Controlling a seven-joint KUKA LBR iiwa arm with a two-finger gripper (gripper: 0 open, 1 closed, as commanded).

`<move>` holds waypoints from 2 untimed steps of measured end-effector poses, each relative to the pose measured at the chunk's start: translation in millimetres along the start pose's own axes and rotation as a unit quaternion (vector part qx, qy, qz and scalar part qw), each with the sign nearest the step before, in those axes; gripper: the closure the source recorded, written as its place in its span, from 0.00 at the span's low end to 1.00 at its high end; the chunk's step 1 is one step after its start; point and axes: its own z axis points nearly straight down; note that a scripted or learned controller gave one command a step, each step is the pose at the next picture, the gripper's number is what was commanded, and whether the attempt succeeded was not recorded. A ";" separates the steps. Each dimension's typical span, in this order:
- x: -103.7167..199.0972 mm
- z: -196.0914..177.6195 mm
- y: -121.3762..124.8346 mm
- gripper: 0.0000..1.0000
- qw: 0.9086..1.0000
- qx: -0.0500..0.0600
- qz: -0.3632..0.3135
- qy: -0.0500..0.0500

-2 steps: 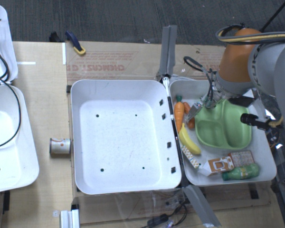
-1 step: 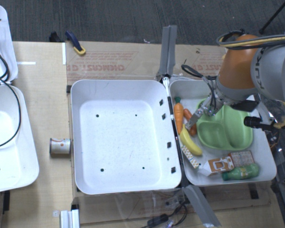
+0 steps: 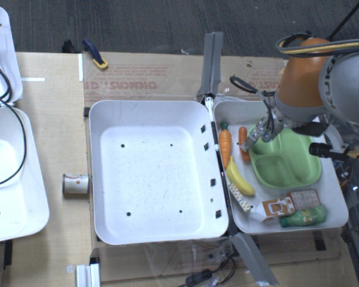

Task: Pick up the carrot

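Carrot (image 3: 225, 146) lengthwise, green top farthest away

Gripper (image 3: 255, 134) low in right bin (image 3: 338, 187), over green tray (image 3: 287, 166) edge; carrot (image 3: 225, 146) lies apart by left wall, banana (image 3: 240, 179) below.

Gripper (image 3: 258, 133) hung over right bin (image 3: 338, 211). Carrot (image 3: 225, 146) lay just left of it by the bin wall, banana (image 3: 239, 177) nearer the camera from there. Divided tray (image 3: 287, 166) sat right below the gripper; carton (image 3: 279, 207) and bottle (image 3: 303, 217) beyond that, toward the front edge.
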 end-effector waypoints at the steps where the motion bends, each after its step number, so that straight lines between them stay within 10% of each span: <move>1: 0.9 4.8 -2.0 0.00 1.000 0.002 0.001 0.002; 2: -23.2 -35.2 -33.1 0.00 0.999 0.003 -0.036 0.000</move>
